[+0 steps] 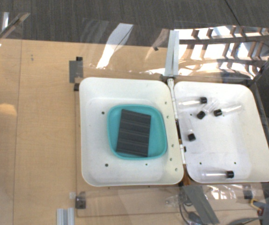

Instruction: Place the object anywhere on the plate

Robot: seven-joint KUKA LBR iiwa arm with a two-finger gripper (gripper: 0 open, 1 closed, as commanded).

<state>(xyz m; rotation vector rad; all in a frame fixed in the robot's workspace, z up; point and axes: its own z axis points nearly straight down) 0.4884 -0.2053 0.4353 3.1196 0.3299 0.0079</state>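
Note:
A dark grey ribbed rectangular block point(134, 132) lies flat on the teal square plate point(159, 139), which sits in the middle of the left white bin point(94, 168). The block rests fully within the plate's rim, slightly tilted.
The right white bin point(247, 144) holds several clear tubes with black caps, such as one near the back point(202, 100) and one by the front wall point(217, 174). A metal post point(172, 55) stands behind the seam between the bins. Wooden bench surface spreads to the left.

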